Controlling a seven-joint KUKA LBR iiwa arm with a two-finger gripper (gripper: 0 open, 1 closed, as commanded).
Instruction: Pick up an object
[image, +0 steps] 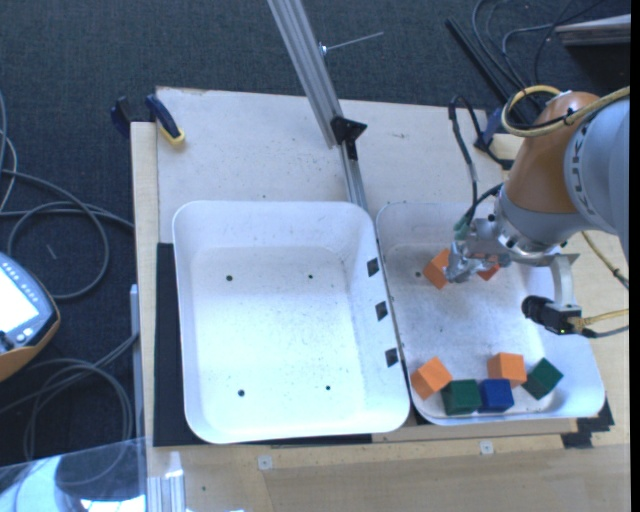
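Gripper (461, 268): low in the right bin (590, 385), beside an orange block (437, 269); finger state unclear.
Advice: center over the block before closing.

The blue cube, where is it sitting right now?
The small blue cube lies in the right-hand white bin, along its near edge, between the dark green cube on the view's left and another green cube on the right, just below an orange cube.
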